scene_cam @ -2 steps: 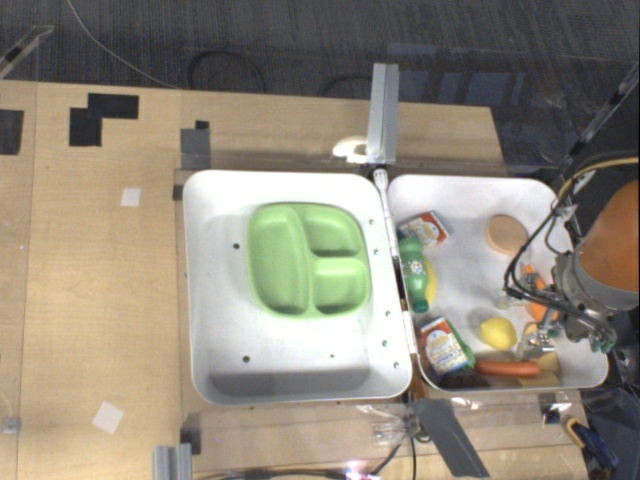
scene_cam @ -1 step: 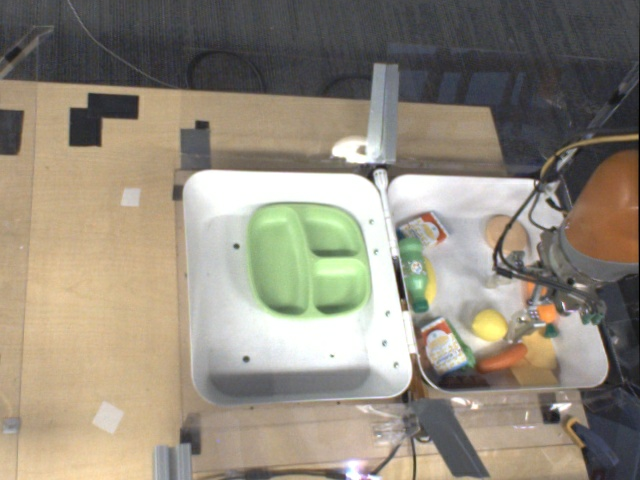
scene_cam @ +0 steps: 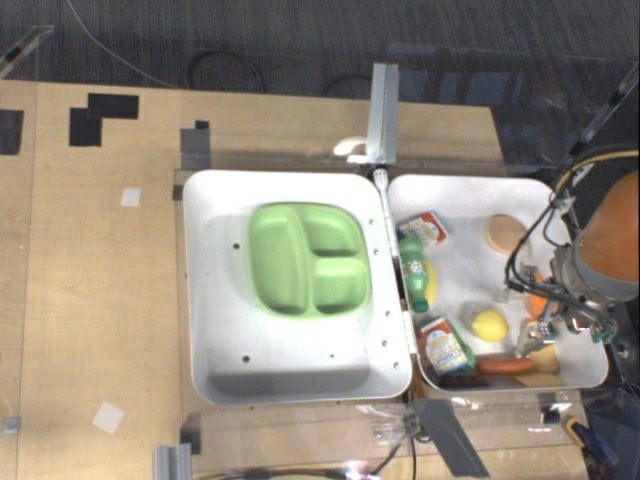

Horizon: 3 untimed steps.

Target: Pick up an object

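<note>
Two shallow white bins sit side by side at centre frame. The left bin (scene_cam: 205,298) carries a green divided tray (scene_cam: 305,258), lying flat near its middle. The right bin (scene_cam: 470,203) holds the loose items you may choose from. A green bottle (scene_cam: 412,268) with a yellow band lies along the bin's left wall. A small red-and-white packet (scene_cam: 425,230) rests just above it. A second printed packet (scene_cam: 445,346) sits at the lower left. A yellow lemon-like ball (scene_cam: 488,325) lies near the bin's middle. A tan round piece (scene_cam: 505,233) sits toward the upper right. A red sausage-shaped item (scene_cam: 505,366) lies along the lower wall.

The arm enters at the right edge, its orange band (scene_cam: 610,243) above the wrist. The gripper (scene_cam: 545,333) hangs low over the lower right of the right bin, close to the sausage-shaped item and something orange (scene_cam: 537,303) beside it. Cables and the wrist body hide the fingertips, so you cannot tell how wide the claw stands or whether it has anything.

All candidates look light. The yellow ball probably rolls under a glancing touch; take it across its widest part. The packets likely crumple and slide, so pinch an edge. The sausage shape would best be gripped across its short axis, at mid-length.
</note>
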Motion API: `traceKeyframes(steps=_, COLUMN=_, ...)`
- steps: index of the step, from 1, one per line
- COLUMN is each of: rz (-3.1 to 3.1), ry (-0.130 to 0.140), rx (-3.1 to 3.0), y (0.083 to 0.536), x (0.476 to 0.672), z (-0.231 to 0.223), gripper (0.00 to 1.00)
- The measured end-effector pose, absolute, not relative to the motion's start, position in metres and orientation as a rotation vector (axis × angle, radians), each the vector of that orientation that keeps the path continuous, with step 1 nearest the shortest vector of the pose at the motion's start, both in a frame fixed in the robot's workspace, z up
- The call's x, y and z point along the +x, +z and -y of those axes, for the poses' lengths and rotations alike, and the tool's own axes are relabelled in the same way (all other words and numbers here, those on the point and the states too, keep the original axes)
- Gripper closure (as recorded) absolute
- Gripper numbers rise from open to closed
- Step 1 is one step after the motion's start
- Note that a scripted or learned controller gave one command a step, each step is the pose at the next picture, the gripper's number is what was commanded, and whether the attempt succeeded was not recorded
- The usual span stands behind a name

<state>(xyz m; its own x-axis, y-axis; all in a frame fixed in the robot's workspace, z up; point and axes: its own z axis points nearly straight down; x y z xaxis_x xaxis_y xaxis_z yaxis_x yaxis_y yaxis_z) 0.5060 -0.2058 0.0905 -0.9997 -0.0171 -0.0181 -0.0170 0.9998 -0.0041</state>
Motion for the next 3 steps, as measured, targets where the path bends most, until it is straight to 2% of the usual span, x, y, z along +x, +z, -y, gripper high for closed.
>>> traceKeyframes(steps=1, rz=-3.122, ry=-0.011, rx=-0.083, y=0.091, x=0.514, z=0.185, gripper=0.0)
traceKeyframes(steps=2, rz=-3.118, ry=-0.005, rx=-0.24, y=0.089, x=0.598, z=0.205, gripper=0.0)
traceKeyframes(steps=3, rz=-3.104, ry=-0.007, rx=-0.391, y=0.09, x=0.562, z=0.206, gripper=0.0)
